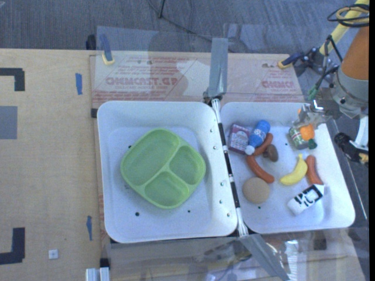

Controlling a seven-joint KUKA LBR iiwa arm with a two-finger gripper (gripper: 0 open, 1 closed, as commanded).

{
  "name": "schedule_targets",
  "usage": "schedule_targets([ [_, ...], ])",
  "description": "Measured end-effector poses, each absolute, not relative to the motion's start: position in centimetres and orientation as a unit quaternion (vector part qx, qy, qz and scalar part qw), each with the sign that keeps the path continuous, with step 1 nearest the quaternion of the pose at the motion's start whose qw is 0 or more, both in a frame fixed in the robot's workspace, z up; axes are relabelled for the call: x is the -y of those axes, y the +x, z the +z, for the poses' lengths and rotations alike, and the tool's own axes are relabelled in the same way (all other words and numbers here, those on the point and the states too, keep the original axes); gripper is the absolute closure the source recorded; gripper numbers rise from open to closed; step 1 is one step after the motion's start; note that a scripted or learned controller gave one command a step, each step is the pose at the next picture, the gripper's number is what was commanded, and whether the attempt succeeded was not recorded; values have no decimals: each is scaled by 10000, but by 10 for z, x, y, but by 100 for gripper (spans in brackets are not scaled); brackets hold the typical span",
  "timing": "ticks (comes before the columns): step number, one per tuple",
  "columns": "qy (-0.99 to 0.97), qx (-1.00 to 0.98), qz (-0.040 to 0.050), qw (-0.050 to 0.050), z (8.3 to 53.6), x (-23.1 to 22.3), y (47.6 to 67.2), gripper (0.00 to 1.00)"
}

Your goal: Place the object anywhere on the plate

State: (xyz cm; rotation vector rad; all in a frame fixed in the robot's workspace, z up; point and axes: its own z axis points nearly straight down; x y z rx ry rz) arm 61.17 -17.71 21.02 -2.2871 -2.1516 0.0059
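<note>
Step in hand: pick-up, judged not complete. The gripper point(306, 122) hangs at the 1 o'clock corner of the right bin point(340, 215), just above a small green-and-orange object point(301, 134). Whether the jaws are open or closed on it cannot be told.

The green plate point(164, 167) lies bare in the left bin point(111, 215), at 9 o'clock from the gripper.

Next move: secure the object, lift clear of the bin walls, carry toward 9 o'clock.

Nearby: banana point(296, 172), sausage point(259, 168), blue bottle point(258, 134), brown ball point(256, 189). The central divider point(225, 174) stands in the path.
</note>
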Motion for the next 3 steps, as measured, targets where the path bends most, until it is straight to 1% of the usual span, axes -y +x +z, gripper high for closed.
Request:
schedule_targets([
  [1, -6998, 7143, 18, 23, 192, 116, 577, 100],
  [2, -6499, 7601, 18, 24, 181, 48, 590, 100],
  [3, -5786, 8156, 6, -1, 198, -25, 602, 100],
])
